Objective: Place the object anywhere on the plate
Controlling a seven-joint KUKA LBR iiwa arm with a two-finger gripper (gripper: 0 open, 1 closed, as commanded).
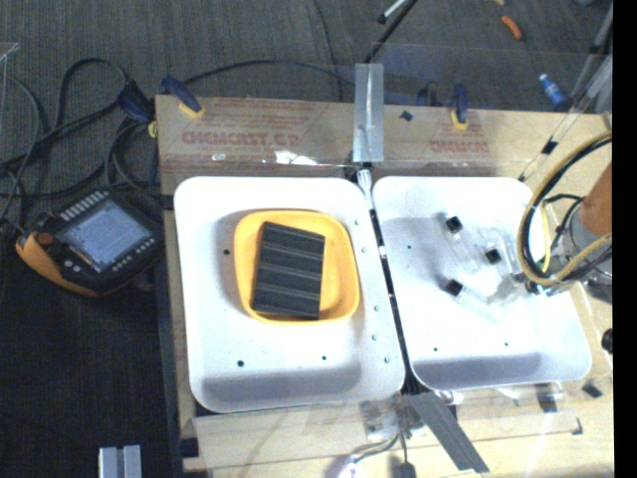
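A dark grey ribbed block [290,269] lies flat on the yellow plate [341,277] in the middle of the left bin [204,297]. My gripper [455,256] hangs over the right bin [498,352], reaching in from the right on see-through links. Its two black-tipped fingers [454,224] stand well apart, so it is open with nothing between them. It is a clear bin's width away from the plate and the block.
Black and yellow cables [537,232] loop off the arm at the right edge. A metal divider [368,127] stands behind the seam between the bins. A handheld control pendant [95,242] lies off the bench to the left.
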